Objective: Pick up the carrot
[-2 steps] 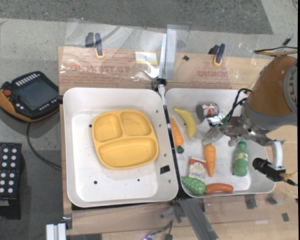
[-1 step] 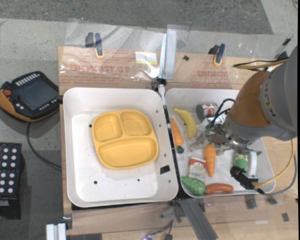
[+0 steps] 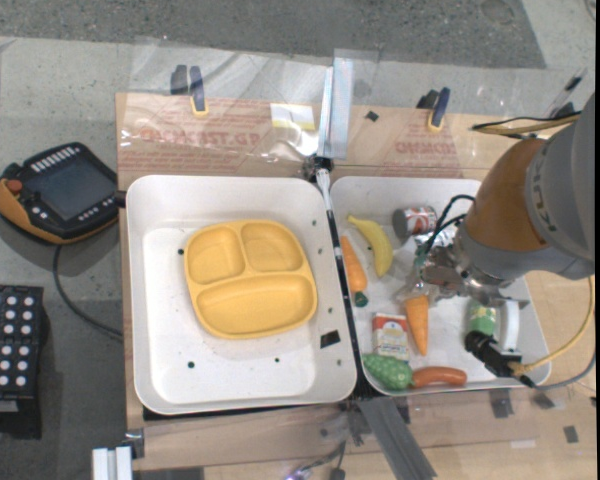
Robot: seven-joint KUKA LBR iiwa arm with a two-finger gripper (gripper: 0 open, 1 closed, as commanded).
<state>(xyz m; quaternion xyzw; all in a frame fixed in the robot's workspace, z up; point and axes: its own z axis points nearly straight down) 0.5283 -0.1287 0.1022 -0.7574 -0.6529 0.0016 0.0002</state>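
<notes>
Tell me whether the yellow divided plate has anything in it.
Empty. The yellow divided plate in the left bin shows three bare compartments; the carrots and other toy food lie in the right bin.

Orange carrot [image 3: 418, 322] upright in right bin [image 3: 375, 190]

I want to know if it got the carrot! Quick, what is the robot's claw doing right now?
Gripper: down in the right bin, right above a carrot; whether it is open, closed or gripping cannot be told.
</notes>
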